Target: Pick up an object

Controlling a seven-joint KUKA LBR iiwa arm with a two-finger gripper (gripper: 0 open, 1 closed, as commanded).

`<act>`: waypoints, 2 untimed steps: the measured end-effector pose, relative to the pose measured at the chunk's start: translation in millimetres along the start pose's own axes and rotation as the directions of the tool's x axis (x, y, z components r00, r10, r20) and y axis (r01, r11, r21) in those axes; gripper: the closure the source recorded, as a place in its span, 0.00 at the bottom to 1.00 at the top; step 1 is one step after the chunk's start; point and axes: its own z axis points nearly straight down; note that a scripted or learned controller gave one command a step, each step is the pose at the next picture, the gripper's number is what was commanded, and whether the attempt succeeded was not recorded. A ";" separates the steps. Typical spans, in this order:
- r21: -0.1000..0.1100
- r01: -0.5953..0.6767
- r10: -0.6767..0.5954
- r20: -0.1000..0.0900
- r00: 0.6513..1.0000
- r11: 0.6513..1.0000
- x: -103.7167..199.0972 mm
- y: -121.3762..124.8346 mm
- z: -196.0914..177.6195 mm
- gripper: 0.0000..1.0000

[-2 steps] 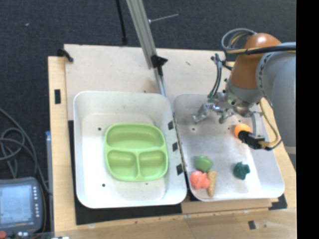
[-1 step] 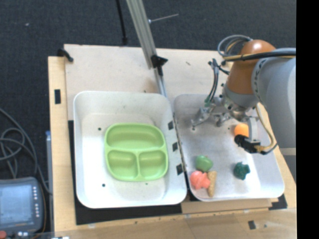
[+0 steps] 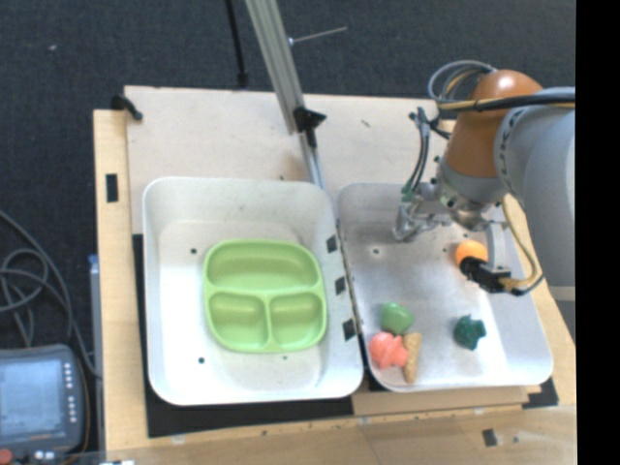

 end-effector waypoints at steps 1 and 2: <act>-0.001 -0.001 0.001 -0.001 1.000 1.000 -0.8 -5.5 -46.7 1.00; -0.004 0.004 -0.004 0.000 1.000 1.000 7.0 0.7 -103.7 1.00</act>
